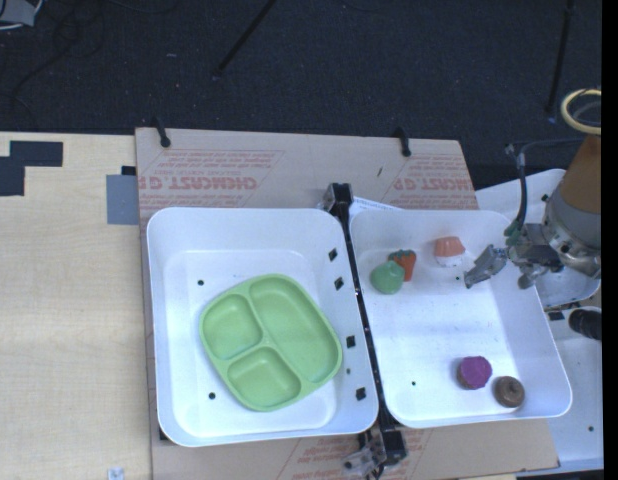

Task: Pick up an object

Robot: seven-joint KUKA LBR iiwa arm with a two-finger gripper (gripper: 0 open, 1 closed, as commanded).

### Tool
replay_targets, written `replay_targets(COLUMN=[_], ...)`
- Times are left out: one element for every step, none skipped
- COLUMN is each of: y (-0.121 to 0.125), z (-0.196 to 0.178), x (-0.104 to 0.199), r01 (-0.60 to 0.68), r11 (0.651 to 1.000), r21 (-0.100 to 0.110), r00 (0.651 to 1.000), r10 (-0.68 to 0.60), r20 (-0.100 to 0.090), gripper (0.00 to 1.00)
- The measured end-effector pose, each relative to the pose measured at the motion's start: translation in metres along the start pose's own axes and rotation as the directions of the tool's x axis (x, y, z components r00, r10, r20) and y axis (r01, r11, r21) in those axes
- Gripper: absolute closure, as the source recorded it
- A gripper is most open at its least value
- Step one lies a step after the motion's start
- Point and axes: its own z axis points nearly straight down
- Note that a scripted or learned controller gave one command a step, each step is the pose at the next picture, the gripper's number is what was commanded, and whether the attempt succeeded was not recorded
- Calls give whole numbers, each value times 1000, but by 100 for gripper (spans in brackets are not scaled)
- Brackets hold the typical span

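Approach step: the fingers [501, 266] hang spread and empty over the right bin [549, 363]; next they need to drop onto the orange toy [448, 248] just left.

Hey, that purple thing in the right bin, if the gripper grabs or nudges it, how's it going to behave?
The purple object looks small and rounded, so a nudge would probably roll or slide it on the smooth floor of the right bin. It sits right beside the brown ring-shaped piece, so a push may bump that too. It is probably light.
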Motion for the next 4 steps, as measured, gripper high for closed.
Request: replay_targets(y=[3,10,3,3], z=[-8,38,85,110], x=[0,4,1,2], r01=[3,6,3,2], r11=[1000,1000,1000,1000], r21=[-14,-8,-8,-11], r00=[1000,1000,1000,1000], r10=[-3,-6,-3,-2], r20=[3,1,1,2], gripper=[0,0,0,0])
